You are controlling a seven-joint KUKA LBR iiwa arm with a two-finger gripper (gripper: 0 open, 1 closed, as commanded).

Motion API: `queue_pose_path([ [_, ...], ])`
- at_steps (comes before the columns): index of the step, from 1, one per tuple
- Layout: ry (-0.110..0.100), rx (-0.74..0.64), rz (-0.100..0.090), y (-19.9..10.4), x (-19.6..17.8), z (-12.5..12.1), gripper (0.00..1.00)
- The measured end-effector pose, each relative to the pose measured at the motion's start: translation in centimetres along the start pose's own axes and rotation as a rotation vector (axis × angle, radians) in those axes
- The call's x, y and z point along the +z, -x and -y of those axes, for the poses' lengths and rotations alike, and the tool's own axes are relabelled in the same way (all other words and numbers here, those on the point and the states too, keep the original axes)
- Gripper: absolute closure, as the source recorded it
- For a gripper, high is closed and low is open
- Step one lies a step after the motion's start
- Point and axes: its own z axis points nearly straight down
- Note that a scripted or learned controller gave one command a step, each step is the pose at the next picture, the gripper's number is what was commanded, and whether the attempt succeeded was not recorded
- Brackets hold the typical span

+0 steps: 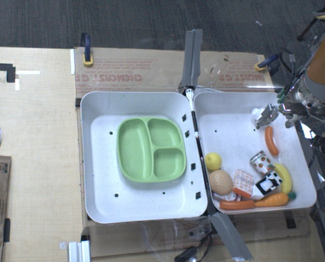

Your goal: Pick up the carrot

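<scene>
A: Carrot [272,200]: where does it lie?

B: In the right bin [228,121], along the near wall toward the right corner, lying flat, its thick end next to a red sausage [237,204] on its left.

A: What crowds it?

B: A banana [284,177] just above it, a black-and-white box [267,184] touching its upper side, a striped packet [243,180], a tan ball [221,182] and a lemon [213,160] further left.

A: And the gripper [277,113]?

B: Over the bin's far right part, well apart from the carrot. Its fingers stand spread and grasp nothing. A second sausage [271,141] lies just below them.

A: The left bin [97,146]?

B: A green tray [151,149] with three compartments sits in it.
</scene>
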Motion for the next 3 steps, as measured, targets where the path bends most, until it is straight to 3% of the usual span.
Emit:
queue_pose_path([
  [1,-0.001,-0.012,0.0,-3.0,-0.1,1.2,0.0],
  [2,-0.001,-0.326,-0.001,-5.0,4.2,10.3,0.0],
  [3,0.004,-0.688,0.002,2.9,2.5,9.2,0.0],
])
